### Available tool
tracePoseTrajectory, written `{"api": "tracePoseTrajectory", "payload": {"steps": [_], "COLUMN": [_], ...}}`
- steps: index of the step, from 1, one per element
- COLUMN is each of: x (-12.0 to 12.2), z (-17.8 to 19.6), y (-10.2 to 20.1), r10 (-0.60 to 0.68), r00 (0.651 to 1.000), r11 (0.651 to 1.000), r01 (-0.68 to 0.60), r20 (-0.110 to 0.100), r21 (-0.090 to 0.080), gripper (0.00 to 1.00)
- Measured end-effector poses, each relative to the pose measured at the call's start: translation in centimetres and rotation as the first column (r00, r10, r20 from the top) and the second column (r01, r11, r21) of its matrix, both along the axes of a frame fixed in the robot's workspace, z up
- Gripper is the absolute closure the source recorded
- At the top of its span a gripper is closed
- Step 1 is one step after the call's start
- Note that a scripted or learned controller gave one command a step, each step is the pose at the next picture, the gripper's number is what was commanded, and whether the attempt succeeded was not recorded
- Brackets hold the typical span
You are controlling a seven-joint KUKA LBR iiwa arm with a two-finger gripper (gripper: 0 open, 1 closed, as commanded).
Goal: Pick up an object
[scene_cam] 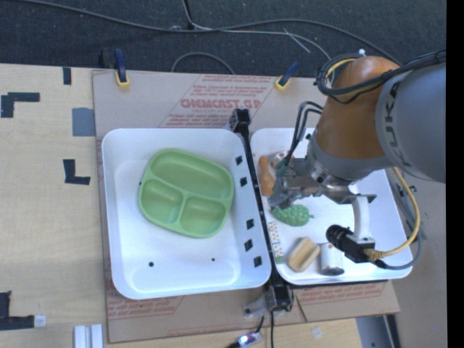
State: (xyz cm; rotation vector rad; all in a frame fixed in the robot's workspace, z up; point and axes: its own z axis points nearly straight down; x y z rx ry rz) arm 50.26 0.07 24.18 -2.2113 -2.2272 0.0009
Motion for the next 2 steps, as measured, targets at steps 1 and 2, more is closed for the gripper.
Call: {"api": "tracePoseTrajectory", "payload": {"steps": [1, 2], "x": [-0.4, 0.0], "z": [-1.5, -2.5], "y": [5.3, 10.1], "r10": [-0.001, -0.001], "r00": [1.000, 1.000], "r11": [1.000, 1.000], "r01": [0.001, 0.001], "r20": [-0.001, -0.001], "r21": [-0.001, -0.002], "gripper": [1.00, 1.00]}}
